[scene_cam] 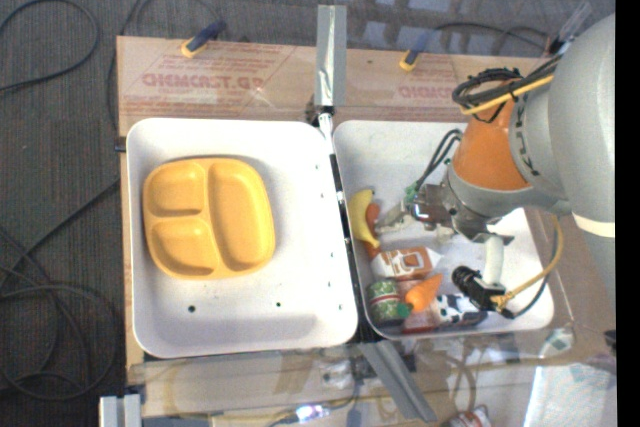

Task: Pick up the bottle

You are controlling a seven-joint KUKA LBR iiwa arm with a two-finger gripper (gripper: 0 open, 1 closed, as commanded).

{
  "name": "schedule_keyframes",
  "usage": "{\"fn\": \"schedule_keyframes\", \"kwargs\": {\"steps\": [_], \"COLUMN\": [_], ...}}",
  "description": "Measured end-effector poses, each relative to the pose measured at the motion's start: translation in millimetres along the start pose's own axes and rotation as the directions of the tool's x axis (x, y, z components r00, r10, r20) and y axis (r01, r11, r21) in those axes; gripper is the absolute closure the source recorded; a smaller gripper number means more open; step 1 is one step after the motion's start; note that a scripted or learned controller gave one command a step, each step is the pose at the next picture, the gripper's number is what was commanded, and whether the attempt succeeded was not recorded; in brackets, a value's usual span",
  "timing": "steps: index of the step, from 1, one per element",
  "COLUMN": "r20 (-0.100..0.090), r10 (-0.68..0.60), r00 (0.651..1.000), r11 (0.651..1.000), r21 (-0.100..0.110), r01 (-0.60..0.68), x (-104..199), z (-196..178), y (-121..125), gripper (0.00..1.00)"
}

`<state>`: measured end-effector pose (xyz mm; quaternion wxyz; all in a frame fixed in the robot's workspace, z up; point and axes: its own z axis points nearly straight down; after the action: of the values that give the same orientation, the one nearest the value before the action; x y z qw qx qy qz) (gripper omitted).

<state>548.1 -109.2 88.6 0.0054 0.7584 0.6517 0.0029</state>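
The bottle (393,237), a pale body with a red end, lies on its side in the right bin (400,140), just to the right of the banana (360,218). The gripper (422,205) sits further right of the banana, close over the bottle's far end. Contact cannot be determined, nor whether the gripper is open or closed. A carton (405,262), a carrot (425,290) and a green can (382,295) lie below the banana. A yellow tray (210,215) lies well left of the banana.
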Motion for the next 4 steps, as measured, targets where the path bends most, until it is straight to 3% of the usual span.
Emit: {"fn": "schedule_keyframes", "kwargs": {"steps": [1,2,3,4], "r20": [0.0,0.001,-0.001,-0.011], "r10": [0.022,0.044,-0.259,-0.609], "r00": [1.0,0.999,0.966,0.793], "r11": [1.0,0.999,0.966,0.793], "r21": [0.019,0.02,0.016,0.016], "r01": [-0.022,-0.044,0.259,0.609], "x": [73.1,159.8,237.1,255.5], "z": [-93.3,-93.7,-199.1,-13.3], "y": [-55.1,-90.1,-99.1,-106.2], "gripper": [0.0,0.0,0.0,0.0]}}
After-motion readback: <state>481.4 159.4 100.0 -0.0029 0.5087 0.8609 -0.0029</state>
